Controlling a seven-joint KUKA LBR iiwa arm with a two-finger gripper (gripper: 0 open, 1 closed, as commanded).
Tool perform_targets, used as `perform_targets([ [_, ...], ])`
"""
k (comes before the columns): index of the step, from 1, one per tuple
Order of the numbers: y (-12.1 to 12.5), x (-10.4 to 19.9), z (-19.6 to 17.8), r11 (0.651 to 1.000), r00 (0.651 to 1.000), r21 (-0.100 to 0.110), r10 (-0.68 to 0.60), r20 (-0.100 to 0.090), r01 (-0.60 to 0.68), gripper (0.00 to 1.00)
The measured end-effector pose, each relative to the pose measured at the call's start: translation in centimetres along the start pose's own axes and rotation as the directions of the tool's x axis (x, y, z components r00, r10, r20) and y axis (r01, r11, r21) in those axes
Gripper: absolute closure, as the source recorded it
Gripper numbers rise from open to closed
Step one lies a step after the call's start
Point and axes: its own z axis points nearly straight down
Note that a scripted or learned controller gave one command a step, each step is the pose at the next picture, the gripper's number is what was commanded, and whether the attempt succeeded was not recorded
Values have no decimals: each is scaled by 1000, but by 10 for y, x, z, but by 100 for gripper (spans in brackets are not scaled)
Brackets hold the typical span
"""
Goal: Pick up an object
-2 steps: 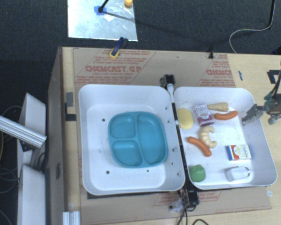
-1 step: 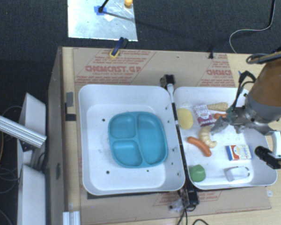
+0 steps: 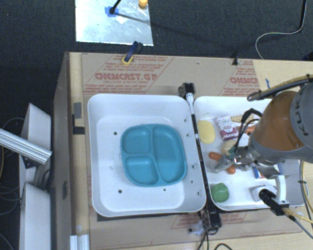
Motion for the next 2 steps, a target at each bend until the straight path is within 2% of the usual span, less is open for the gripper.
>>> perform_targets([
  [1,1,0,-11,1000,1000,-2,-1,-1,1,100],
  [2,80,90,-101,1000,1000,-4,-4,-1,4,100],
])
